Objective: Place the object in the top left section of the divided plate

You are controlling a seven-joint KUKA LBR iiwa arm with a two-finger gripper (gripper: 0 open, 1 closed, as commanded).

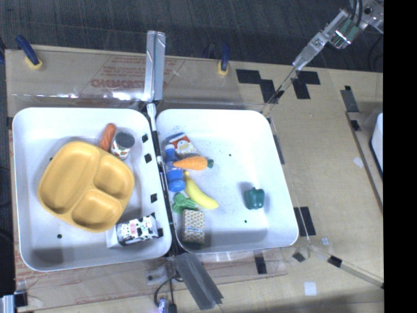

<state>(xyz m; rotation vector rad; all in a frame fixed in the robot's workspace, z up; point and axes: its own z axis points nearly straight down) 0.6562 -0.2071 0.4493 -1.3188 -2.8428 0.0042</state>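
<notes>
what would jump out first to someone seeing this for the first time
The big yellow divided plate fills much of the left bin. Next comes the bright line of toy food along the right bin's left wall, with an orange carrot above a yellow banana, and a lone green pepper further right. The gripper hangs at the bench's far right, outside both bins.

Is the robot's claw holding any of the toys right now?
No, nothing is held. The gripper is up beyond the far right corner of the right bin, with no toy at its tip. The carrot and banana lie in that bin.
</notes>
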